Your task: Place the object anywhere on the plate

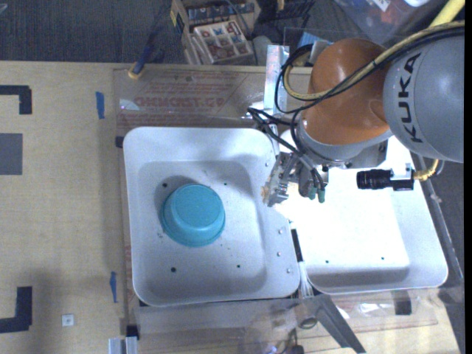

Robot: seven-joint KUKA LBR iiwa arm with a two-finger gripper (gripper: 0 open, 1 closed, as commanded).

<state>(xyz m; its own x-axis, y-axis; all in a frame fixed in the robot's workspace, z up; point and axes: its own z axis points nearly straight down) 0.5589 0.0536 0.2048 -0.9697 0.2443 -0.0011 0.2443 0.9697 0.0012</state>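
Note:
A round blue plate point(193, 214) lies in the left white bin point(147, 153), a little left of its middle. My gripper point(282, 185) hangs below the orange wrist band point(346, 94), over the seam between the two bins and near the left bin's right wall. It is about a plate's width to the right of the plate and slightly higher in the view. The gripper's tip is small, glinting and blurred. I cannot make out any object at it.
The right white bin point(369, 257) is brightly lit and washed out under the arm. A black camera-like part point(380, 178) juts from the wrist. Boxes and clutter point(217, 28) lie beyond the bench's far edge.

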